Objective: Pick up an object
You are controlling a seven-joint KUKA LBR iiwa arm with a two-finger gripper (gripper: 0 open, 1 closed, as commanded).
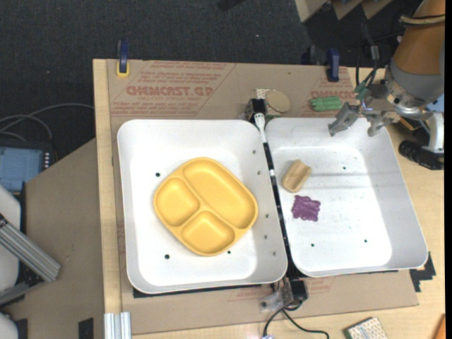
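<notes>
A tan, bread-like object [295, 176] lies in the right bin [381, 246] near its left wall. A flat purple object [306, 207] rests just below it. A yellow three-compartment tray [205, 205] sits in the middle of the left bin [141, 161]. My gripper [360, 117] hovers at the back edge of the right bin, above and to the right of the tan object. Its two fingers are spread apart with nothing between them.
A green object [326, 104] and a round tan disc [278, 102] lie on the cardboard behind the bins. Blue clamps [332, 63] hold the board at the back. The arm's orange band [424, 44] rises at the upper right.
</notes>
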